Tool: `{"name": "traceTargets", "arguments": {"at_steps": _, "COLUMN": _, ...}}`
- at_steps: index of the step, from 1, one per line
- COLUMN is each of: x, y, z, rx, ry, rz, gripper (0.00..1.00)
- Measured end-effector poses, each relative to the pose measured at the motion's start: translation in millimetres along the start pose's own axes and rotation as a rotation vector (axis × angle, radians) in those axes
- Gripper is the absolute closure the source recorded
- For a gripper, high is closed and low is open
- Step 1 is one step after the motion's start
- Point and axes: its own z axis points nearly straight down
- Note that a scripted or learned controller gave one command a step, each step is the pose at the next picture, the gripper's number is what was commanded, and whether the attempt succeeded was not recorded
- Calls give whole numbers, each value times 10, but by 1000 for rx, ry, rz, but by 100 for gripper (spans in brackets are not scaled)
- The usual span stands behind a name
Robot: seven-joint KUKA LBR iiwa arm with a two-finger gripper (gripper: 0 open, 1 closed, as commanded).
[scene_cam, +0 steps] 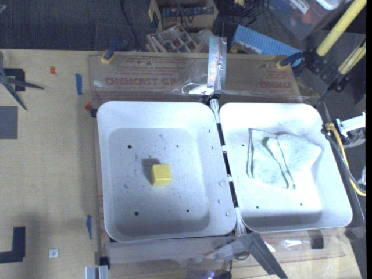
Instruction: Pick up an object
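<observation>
1. Bench: pale wood surface. Its left margin carries a dark, thin-legged tool, a small orange mark, a strip of blue tape and a dark square patch.
2. Left bin: shallow, white, rounded corners, with the floor dotted by dark specks and small holes.
3. Yellow block: the task's thing. A small cube resting flat on the floor of the left bin, a little left of the floor's middle and apart from every wall. A grey shadow lies just up and left of it.
4. Clear sheet with red lettering: laid along the far side of both bins and held by clamps at its corners.
5. Seam: a dark line where the two bins meet, touching side by side.
6. Right bin: the same make as the left one.
7. Pale crumpled cloth: lies in the upper middle of the right bin's floor, folded on itself with dark-edged creases.
8. Yellow cable: curves down just beyond the right bin's outer rim.
9. Gripper: state cannot be told from this view.
</observation>
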Motion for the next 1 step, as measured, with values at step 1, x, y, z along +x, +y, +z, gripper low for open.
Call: {"name": "traceTargets", "arguments": {"at_steps": 1, "x": 1, "y": -1, "z": 0, "rx": 0, "ry": 0, "rz": -1, "gripper": 0}}
